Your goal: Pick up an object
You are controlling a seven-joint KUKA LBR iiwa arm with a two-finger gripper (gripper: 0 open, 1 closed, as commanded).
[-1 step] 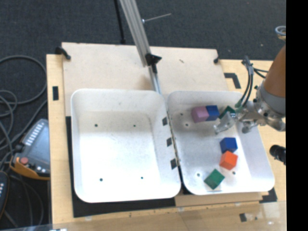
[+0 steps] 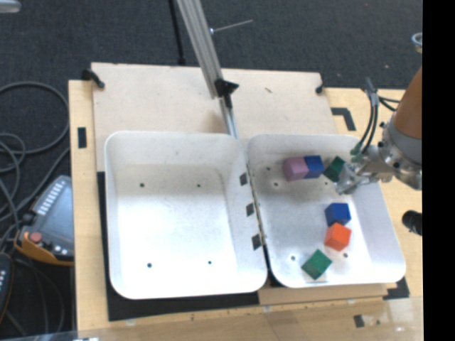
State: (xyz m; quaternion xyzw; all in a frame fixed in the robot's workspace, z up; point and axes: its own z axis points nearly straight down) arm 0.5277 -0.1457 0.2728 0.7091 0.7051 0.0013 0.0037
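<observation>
**Gripper low over the right bin's far corner, beside a dark green block**

Arm (image 2: 407, 130) reaches in from the right. Gripper (image 2: 350, 180) sits low over the right bin (image 2: 384, 219), toward its far right side. Fingertips are a blur of grey metal; I cannot tell how the jaws stand, nor whether anything sits between them.

Candidate objects, all in the right bin:
- dark green block (image 2: 334, 168), just beside the gripper on its left, possibly touching
- purple block (image 2: 294, 168) and blue block (image 2: 313, 165), touching each other, left of the dark green one
- second blue block (image 2: 338, 212), below the gripper, with an orange block (image 2: 338, 236) just beside it
- green block (image 2: 316, 264) near the front rim, apart from the rest

Left bin (image 2: 178, 212) holds nothing I can make out.

Likely target, by my reading: the dark green block, being nearest.

Risks from here:
- Block appears offset to one side of the gripper rather than centred under it. A close could catch an edge and push or flip it away
- Purple and blue neighbours stand close by; a nudged block may slide into them and jam
- Bin wall rises near the gripper's right; a descent there could clip the slope
- A corner-only grasp may slip out on lifting
</observation>
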